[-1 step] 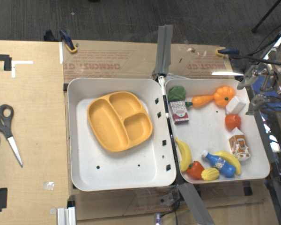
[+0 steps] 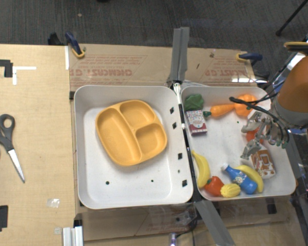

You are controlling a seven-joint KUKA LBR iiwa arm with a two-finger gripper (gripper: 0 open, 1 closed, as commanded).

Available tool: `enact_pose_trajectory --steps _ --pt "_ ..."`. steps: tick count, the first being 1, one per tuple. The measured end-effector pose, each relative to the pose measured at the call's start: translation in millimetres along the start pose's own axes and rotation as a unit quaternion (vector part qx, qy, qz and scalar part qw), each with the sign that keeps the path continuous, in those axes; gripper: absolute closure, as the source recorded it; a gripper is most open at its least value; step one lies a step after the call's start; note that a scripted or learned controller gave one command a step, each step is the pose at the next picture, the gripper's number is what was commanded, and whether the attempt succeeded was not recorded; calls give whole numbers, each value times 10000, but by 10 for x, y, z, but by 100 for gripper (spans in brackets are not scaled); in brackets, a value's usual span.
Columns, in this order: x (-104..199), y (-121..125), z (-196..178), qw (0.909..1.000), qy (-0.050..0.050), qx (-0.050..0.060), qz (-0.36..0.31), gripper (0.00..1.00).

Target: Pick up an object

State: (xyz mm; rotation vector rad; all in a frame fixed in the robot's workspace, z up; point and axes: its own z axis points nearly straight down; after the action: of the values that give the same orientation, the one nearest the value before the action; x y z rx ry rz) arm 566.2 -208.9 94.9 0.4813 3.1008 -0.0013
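Note:
My gripper (image 2: 252, 135) hangs low over the right side of the right bin (image 2: 220, 137), reaching in from the right. Its two metal fingers (image 2: 255, 120) stand spread apart, so it is open. A small red object (image 2: 250, 134) shows in the gap between them, and I cannot tell whether the fingers touch it. Just below the gripper lies a brown and white box (image 2: 263, 163). An orange (image 2: 245, 104) and a carrot (image 2: 222, 109) lie just above and to its left.
The right bin also holds a green item (image 2: 194, 101), a red and white carton (image 2: 196, 122), a banana (image 2: 200, 168), a red fruit (image 2: 213, 186), a yellow piece (image 2: 230, 190), a blue bottle (image 2: 239, 177) and a second banana (image 2: 252, 175). A yellow divided plate (image 2: 131, 132) lies in the left bin (image 2: 87, 183). Scissors (image 2: 9, 145) lie on the bench.

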Motion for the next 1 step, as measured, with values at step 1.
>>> enact_pose_trajectory --steps 1 --pt "540 -271 19 9965 8 -18 838 0"
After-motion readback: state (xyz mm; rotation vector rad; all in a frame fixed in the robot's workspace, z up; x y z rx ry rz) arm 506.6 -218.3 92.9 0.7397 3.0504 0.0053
